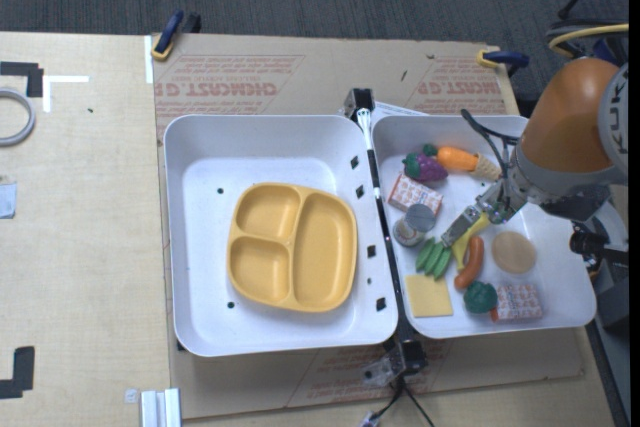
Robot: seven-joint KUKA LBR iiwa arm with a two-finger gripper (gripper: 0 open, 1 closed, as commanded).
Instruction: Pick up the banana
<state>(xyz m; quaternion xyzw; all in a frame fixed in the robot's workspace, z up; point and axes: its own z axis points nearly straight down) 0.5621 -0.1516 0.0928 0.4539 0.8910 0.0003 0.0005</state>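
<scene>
The two-finger metal gripper (462, 229) is hovering over the curved yellow plastic banana (470, 245), which is lying at its five o'clock; finger state indiscernible.

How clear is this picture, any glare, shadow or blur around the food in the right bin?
Camera view: lighting is even and soft, with faint shadows along the inner walls of the left bin. No strong glare on the yellow plate. The food is small and slightly soft in focus; the banana is partly covered by the claw, and the arm looks mildly blurred.
</scene>
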